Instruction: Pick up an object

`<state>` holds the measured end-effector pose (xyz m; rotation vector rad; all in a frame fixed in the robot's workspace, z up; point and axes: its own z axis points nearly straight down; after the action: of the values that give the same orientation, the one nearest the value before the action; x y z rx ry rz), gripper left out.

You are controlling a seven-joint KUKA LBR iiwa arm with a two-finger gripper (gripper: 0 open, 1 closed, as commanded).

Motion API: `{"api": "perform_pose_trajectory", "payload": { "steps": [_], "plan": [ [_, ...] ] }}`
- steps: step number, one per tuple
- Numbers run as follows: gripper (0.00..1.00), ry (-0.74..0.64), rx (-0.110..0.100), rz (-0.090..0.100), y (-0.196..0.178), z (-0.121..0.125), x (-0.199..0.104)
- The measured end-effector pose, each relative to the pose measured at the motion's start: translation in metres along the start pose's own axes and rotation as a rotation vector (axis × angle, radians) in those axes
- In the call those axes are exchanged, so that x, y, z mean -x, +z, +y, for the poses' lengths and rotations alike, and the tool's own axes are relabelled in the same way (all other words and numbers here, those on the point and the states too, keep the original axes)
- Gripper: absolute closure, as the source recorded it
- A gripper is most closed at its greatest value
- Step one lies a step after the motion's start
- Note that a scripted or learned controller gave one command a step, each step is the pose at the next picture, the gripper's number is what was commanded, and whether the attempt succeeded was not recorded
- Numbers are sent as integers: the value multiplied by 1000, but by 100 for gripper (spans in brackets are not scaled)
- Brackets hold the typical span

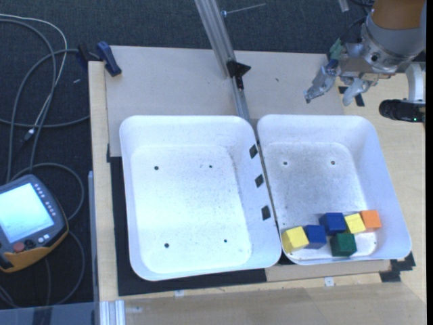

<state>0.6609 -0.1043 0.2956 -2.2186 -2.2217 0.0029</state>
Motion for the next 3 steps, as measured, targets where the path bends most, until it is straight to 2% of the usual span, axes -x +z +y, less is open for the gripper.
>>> {"api": "perform_pose_trajectory", "payload": {
  "steps": [1,2,3],
  "plan": [
    [0,0,0,0,0,0,0],
    [0,4,-7,1,66,-43,17],
    [0,0,-7,3,201,-14,-13]
  ]
}}
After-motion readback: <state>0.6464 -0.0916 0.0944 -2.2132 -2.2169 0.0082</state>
